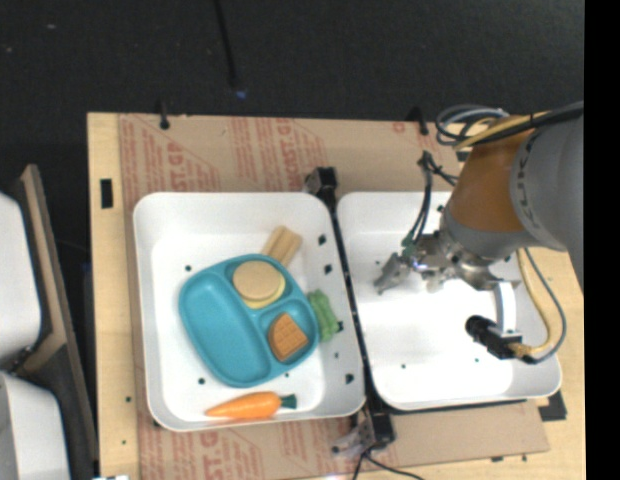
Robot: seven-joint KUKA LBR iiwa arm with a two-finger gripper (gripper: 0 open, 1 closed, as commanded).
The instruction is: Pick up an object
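My gripper (435, 273) hangs over the upper middle of the right bin (430, 368), under the grey and orange wrist. It is open, one grey finger (388, 278) splayed toward the divider, and nothing shows between the fingers. All the objects lie in the left bin (160, 268). A blue divided plate (215, 333) carries a round tan biscuit (259, 280) and a brown waffle piece (288, 336). A wooden block (282, 243) leans at the plate's upper edge, a green piece (323, 315) sits at its right, and an orange carrot (248, 405) lies along the front wall.
A black clip (321, 181) and a dark divider rail (348, 298) run between the two bins. Cables (535, 313) loop from the wrist down to a black connector (490, 334) at the right bin's right side. The cardboard bench top (240, 153) surrounds both bins.
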